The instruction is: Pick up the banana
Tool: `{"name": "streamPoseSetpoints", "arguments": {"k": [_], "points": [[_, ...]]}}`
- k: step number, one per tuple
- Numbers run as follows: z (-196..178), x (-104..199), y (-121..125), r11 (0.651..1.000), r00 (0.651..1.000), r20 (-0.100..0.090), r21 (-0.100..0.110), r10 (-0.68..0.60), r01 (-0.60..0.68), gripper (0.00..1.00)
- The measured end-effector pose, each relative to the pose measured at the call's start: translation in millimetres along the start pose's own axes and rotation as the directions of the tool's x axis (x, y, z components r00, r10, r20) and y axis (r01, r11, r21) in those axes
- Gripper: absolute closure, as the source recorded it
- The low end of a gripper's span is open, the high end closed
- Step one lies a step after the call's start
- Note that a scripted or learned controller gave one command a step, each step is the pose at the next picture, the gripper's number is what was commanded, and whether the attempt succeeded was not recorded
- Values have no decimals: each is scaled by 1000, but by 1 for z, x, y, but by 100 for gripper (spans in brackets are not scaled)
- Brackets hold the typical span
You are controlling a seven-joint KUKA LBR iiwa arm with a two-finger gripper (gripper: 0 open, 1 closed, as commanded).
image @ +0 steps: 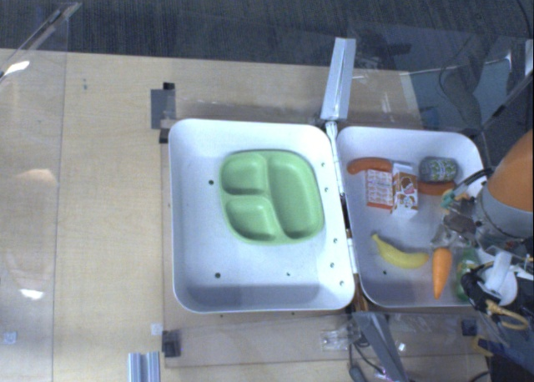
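A yellow banana lies flat in the front half of the right bin, its ends curving up toward the back. My gripper hangs at the bin's right side, a little to the right of the banana and just over the top of an orange carrot. The arm's orange band shows at the right edge. Nothing is visibly held.
The right bin also holds an orange-red sausage, a white and red packet and a greenish can toward the back. A green divided plate sits in the left bin. Cables lie at the front right.
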State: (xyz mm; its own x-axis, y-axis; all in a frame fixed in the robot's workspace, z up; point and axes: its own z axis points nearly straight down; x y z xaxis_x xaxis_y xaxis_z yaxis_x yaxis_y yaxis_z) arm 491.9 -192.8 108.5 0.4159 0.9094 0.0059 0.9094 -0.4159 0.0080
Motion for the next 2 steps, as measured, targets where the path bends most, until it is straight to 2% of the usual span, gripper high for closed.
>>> {"name": "streamPoseSetpoints", "arguments": {"k": [1,2], "points": [[-123,87,-14,1000,1000,3,3,-15,15,100],[-172,59,-29,992,992,4,4,-128,128,100]]}}
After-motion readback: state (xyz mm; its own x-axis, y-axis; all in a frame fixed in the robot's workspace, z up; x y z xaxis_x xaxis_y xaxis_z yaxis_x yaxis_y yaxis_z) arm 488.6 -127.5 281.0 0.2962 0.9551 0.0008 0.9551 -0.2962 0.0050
